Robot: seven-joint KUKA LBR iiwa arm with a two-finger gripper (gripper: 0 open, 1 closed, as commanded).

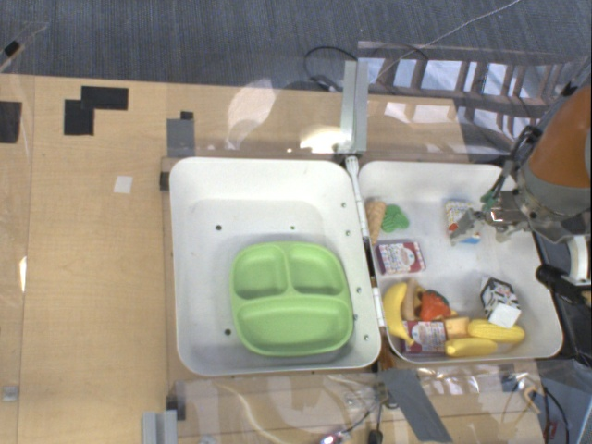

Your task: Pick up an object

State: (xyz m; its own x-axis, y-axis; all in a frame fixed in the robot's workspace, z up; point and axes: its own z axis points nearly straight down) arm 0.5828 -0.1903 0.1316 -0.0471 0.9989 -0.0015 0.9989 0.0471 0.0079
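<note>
The right bin (421, 181) holds several small items. A white packet with red and blue print (460, 220) lies near its far right. My gripper (497, 216) hangs just right of that packet, low over the bin, below the arm's orange band (566, 151). Nothing shows as held. A black-and-white carton (499, 302) sits toward the front right. Along the front lie a yellow banana (487, 332), a second banana (395, 310), a red fruit (435, 305) and a snack packet (426, 334). A maroon packet (400, 257) and a cone (375, 216) with a green piece (397, 217) lie at the left.
The left bin (213, 211) holds a green divided plate (291, 296) toward its front. A metal divider post (350, 109) stands between the bins at the back. A railing (462, 77) runs behind the right bin. Cables trail at the bench front (356, 414).
</note>
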